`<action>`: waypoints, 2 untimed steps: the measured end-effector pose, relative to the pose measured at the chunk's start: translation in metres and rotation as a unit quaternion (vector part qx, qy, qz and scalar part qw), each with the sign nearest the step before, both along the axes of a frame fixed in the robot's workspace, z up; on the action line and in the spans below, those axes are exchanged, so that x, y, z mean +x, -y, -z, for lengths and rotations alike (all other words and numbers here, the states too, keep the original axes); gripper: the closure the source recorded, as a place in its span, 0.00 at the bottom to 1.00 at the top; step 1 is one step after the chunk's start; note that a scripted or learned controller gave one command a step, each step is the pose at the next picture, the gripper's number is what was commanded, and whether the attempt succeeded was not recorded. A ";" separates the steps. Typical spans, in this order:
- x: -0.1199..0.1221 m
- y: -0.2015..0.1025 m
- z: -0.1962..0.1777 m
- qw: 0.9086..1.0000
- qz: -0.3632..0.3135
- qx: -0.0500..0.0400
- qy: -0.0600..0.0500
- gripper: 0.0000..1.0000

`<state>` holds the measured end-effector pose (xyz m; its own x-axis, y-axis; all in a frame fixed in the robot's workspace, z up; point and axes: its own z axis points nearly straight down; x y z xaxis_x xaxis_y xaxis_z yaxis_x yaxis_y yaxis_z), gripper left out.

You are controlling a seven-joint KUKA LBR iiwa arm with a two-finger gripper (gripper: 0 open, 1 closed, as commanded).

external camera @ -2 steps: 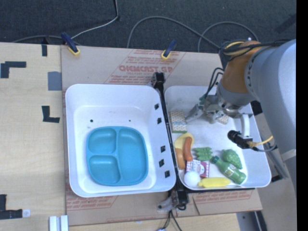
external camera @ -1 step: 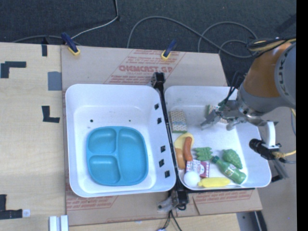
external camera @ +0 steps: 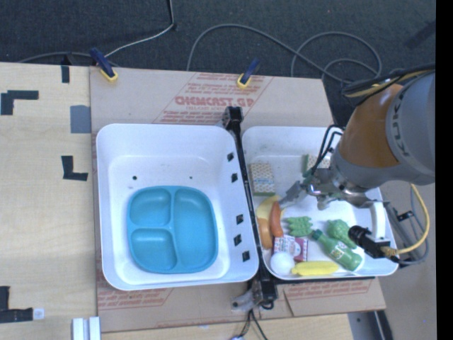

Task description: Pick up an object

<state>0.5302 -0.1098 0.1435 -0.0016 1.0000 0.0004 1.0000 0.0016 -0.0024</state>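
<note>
My gripper hangs over the middle of the right bin, its two grey fingers spread open with nothing between them. Just below it lie a green leafy toy and a green bottle. An orange carrot-like piece and a yellow piece lie to its left by the bin's wall. A red and white packet, a white ball and a yellow banana sit along the front. A speckled beige block lies further back.
The left bin holds a blue divided plate. A black divider runs between the bins. The arm's orange band and grey body cover the right bin's right side. A small green item shows beside the wrist.
</note>
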 end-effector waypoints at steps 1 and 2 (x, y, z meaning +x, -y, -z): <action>0.005 -0.010 0.056 1.000 0.001 -0.001 0.002 0.00; -0.019 -0.012 0.056 1.000 0.001 -0.002 0.006 0.00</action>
